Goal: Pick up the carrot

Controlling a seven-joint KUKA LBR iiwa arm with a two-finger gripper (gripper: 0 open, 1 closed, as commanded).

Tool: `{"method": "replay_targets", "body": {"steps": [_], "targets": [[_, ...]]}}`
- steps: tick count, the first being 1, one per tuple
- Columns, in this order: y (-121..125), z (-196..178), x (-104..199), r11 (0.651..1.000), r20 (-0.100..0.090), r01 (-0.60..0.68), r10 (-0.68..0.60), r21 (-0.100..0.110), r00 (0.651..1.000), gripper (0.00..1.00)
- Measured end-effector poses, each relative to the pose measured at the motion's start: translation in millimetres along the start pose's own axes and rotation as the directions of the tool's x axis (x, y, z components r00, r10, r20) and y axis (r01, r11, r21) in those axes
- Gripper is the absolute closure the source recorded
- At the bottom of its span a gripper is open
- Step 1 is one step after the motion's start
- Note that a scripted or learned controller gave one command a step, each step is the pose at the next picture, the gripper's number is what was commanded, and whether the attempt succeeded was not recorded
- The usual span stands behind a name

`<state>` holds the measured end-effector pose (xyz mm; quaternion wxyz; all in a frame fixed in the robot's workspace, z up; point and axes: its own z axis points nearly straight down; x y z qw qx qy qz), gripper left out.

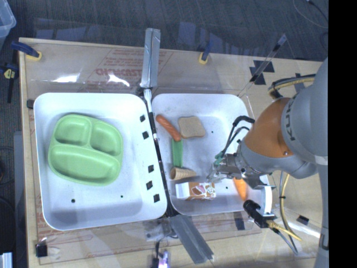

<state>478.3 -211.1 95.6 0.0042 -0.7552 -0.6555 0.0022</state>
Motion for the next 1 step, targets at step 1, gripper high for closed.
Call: {"method": "replay_targets", "body": {"steps": [1], "targets": [[-2.2, -71.2, 5.6, 0.993, 0.001, -0.118, 0.118, -0.003, 0.993, 1.0]]}}
